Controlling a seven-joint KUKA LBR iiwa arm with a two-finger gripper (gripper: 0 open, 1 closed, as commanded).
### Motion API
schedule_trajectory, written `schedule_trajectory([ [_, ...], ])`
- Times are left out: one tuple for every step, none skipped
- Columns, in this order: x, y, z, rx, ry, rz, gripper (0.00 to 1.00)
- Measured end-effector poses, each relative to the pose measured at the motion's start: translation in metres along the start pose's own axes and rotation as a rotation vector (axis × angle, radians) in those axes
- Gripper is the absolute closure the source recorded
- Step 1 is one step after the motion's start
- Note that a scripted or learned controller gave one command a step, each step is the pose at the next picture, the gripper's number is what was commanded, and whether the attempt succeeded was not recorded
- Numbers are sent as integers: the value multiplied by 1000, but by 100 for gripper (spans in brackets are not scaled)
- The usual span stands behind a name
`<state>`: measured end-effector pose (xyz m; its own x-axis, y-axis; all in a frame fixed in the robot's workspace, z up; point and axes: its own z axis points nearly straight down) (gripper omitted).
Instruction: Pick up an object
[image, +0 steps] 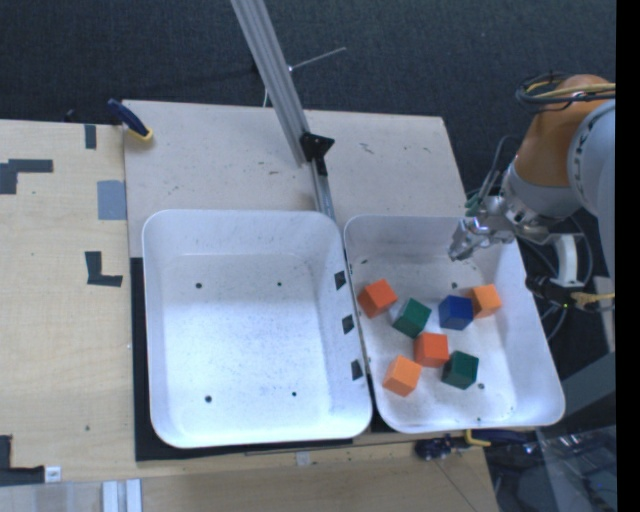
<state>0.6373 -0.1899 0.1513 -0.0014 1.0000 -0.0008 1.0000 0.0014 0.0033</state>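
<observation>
While the arm reaches in from the right, its gripper hangs over the right bin's far right corner, above bare floor and clear of every cube. Finger state: cannot tell, the tips are too small and blurred. Nothing shows between them.

Right bin contents, seven cubes, all in the near half:
- orange cube, closest to the left wall
- green cube, just beside it toward the near edge
- blue cube, right of the green one, touching or nearly touching the small orange cube by the right wall
- red-orange cube, mid-floor, below the green and blue ones
- dark green cube, just beside it on the near right
- orange cube, nearest the near left corner

Left bin: speckled white floor, a few dark dots.

Bench: a grey rail runs from the far edge down to the gap between the bins. A blue-and-yellow item lies at the far left corner.
</observation>
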Motion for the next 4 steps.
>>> schedule_trajectory([
  [6, -1, -62, -2, 0, -1, 100],
  [12, 10, -119, -3, -1, -1, 100],
  [56, -9, -115, 5, 1, -3, 100],
  [106, -21, -119, 4, 2, -4, 100],
])
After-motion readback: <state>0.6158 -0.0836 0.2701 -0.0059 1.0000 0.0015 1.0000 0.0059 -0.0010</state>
